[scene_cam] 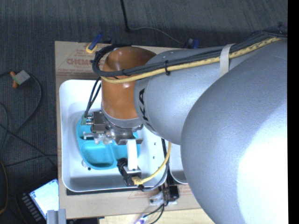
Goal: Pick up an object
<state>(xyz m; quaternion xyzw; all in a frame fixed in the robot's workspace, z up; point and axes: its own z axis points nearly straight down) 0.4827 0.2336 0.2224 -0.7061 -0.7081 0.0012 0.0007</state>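
Observation:
A bright cyan plastic object (pixel 99 154) lies in the left white bin (pixel 66 107), toward its front left. My gripper (pixel 100 135) is down inside this bin, directly over the cyan object's upper part and hiding it. The metal gripper body and the orange wrist band (pixel 120 93) hide the contact, so whether the object is gripped cannot be told. The object's lower half shows below the gripper, resting on the bin floor.
The grey arm (pixel 224 125) covers nearly all of the right bin; a bit of that bin's rim (pixel 180 176) shows. Brown cardboard (pixel 74 59) lies under the bins, with a blue clamp (pixel 95 42) at its back edge. Cables run over the dark carpet on the left.

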